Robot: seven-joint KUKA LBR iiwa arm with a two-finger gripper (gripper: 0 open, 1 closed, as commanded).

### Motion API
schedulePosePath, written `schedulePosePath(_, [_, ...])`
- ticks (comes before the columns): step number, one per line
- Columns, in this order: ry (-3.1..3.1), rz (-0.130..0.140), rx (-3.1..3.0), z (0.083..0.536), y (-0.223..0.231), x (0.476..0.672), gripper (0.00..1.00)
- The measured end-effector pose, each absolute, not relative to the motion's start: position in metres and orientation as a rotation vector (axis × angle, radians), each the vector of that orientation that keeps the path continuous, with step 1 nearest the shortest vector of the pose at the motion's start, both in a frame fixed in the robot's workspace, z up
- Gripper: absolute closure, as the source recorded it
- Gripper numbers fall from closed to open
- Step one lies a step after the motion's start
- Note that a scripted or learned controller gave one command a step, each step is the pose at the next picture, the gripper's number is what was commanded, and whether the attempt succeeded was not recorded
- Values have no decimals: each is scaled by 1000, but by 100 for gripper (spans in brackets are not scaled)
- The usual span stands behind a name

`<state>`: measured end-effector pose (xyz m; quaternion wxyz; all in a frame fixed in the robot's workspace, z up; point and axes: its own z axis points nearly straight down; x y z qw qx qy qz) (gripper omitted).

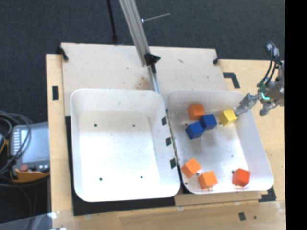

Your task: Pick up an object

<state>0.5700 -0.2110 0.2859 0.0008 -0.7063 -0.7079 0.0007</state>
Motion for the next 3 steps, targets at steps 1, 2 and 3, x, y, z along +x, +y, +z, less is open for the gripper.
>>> schedulePosePath(1, [-2227,0,-2219,288,-211,571,0])
schedulePosePath(2, [-2226,5,-2215,237,-203,575,0])
schedulePosePath(3, [-2221,5,-2220,193,-200,571,0])
